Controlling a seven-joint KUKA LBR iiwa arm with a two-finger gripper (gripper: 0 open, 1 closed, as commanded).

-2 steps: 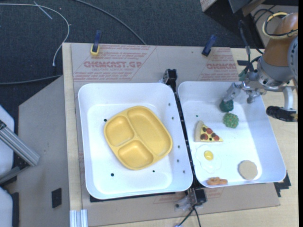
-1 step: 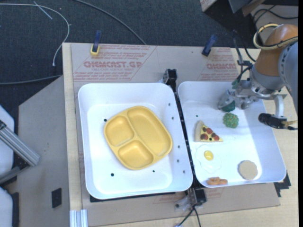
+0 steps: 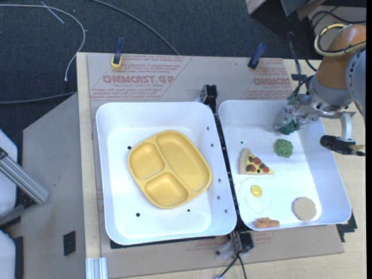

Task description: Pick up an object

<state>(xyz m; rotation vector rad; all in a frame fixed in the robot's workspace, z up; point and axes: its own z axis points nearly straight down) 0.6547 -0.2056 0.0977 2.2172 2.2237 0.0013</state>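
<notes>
In the right bin (image 3: 325, 173) lie a green broccoli floret (image 3: 283, 147), a pizza slice (image 3: 254, 163), a fried egg (image 3: 256, 191), a round tan cookie (image 3: 304, 208) and a small orange piece (image 3: 266, 222) at the front rim. My gripper (image 3: 288, 121) hangs over the bin's far part, just above and behind the broccoli, apart from it. Nothing shows between its fingertips.
The left bin (image 3: 116, 132) holds a yellow divided tray (image 3: 168, 167). Clamps (image 3: 118, 53) stand on the cardboard at the back, one blue clamp (image 3: 256, 56) behind the right bin. The arm's orange band (image 3: 340, 51) is at the far right.
</notes>
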